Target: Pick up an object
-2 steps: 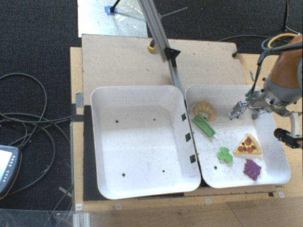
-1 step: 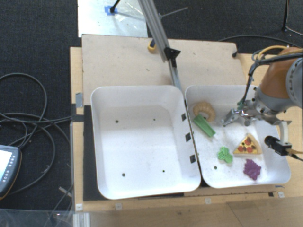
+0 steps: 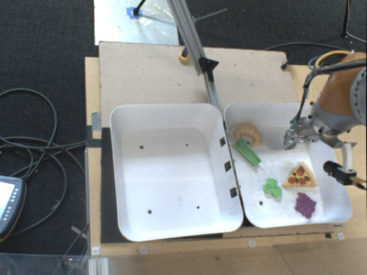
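Pizza slice toy [image 3: 300, 176] in right bin [image 3: 344, 211], no readable writing. Arm [image 3: 338, 96] reaches from right, gripper [image 3: 292, 137] above bin; jaws state unclear.

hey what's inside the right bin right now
The right bin holds a tan croissant, a green block, a small green piece, a pizza slice and purple grapes. The gripper hangs over its back part, covering some floor there.

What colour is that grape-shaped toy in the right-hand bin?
Purple. The toy grape bunch shows clearly in the overhead camera view.
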You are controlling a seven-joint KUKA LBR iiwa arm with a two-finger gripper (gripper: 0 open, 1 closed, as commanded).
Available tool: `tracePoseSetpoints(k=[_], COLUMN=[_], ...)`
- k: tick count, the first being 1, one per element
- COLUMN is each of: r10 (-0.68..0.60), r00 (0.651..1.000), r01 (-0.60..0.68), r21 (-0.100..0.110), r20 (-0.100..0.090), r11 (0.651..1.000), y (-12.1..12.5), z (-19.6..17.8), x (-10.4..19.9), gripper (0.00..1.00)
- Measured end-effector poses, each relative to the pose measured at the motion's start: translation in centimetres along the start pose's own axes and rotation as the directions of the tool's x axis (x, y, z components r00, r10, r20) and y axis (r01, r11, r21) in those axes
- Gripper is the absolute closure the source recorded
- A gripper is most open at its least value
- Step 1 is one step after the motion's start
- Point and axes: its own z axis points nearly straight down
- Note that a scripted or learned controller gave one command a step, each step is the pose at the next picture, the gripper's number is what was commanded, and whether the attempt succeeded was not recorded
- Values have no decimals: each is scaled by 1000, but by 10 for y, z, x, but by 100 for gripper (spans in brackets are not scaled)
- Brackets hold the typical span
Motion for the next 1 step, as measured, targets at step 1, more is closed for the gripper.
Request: tracePoseSetpoints(k=[1], r10=[4], r00=[1000], r01=[-4], r21=[-2], r20=[1], r11=[1000], y=[-8], z=[-55], x=[0], gripper=[100])
